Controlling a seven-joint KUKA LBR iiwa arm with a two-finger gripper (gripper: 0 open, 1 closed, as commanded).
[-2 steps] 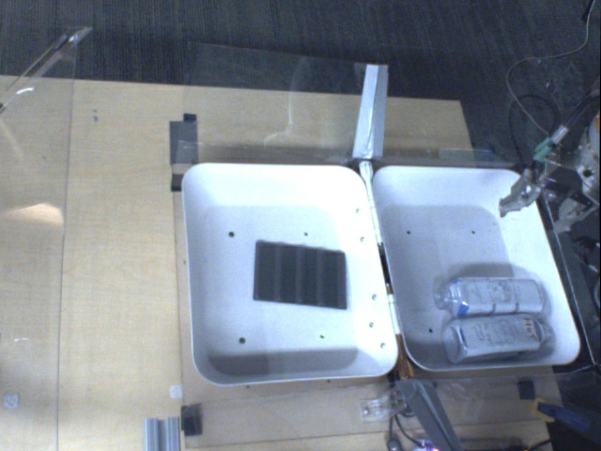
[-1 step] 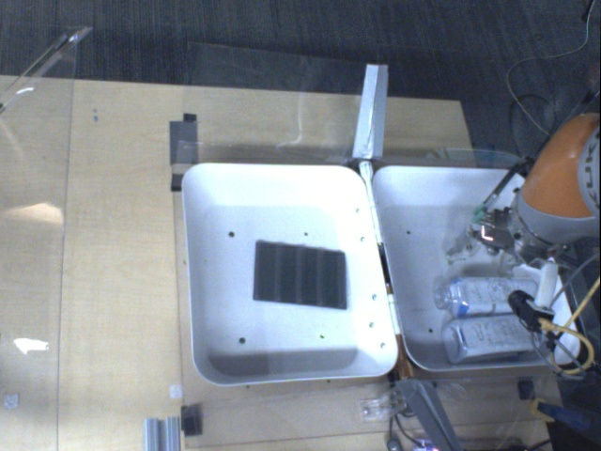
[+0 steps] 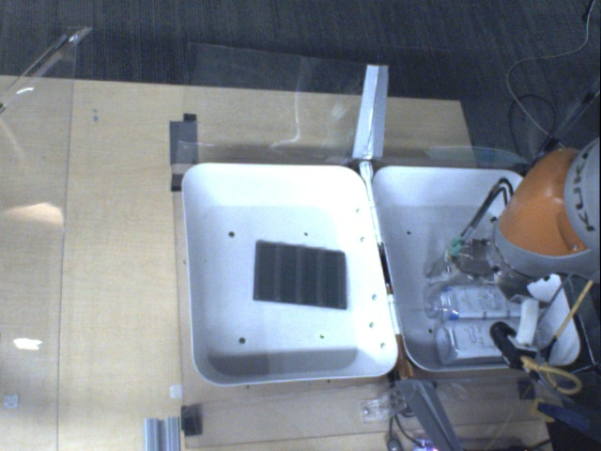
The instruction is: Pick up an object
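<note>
The grey arm's two-finger gripper [image 3: 470, 269] is hanging over clear plastic bottles [image 3: 470, 319] crowding the right-hand shallow white bin [image 3: 406, 216]; whether it is clenched, I cannot tell. The bottles are probably lying touching, so the gripper risks glancing off slick plastic.

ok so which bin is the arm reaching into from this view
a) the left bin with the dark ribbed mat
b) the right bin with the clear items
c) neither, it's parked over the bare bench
b: the arm, grey with its orange band, hangs over the right bin, above the clear plastic items piled there, while the left bin holds just the dark ribbed mat.
</note>
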